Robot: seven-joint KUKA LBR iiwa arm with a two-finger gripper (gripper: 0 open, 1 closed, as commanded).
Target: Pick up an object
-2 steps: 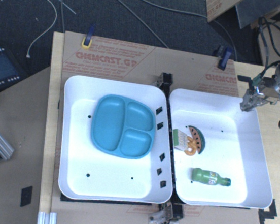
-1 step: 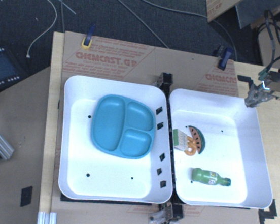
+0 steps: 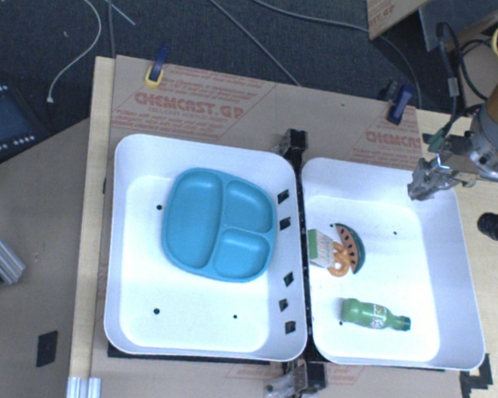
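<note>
We see the hand [image 3: 428, 183] over the right bin's [image 3: 456, 285] far edge, grip unclear, green bottle [image 3: 375, 316] near its front rim, open floor between.

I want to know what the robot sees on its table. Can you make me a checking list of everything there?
Surface: tan bench board bearing two shallow white bins, the left bin and the right bin.
Job's things: blue divided plate in the left bin; green bottle lying on its side and a small mixed-colour item in the right bin.
Clutter: nothing seen.
Grippers: gripper above the right bin's far corner, nothing between its fingers that I can make out.
Cables: white cables on the dark floor; black cables by the arm.
Surroundings: cardboard box, blue clamps.
</note>
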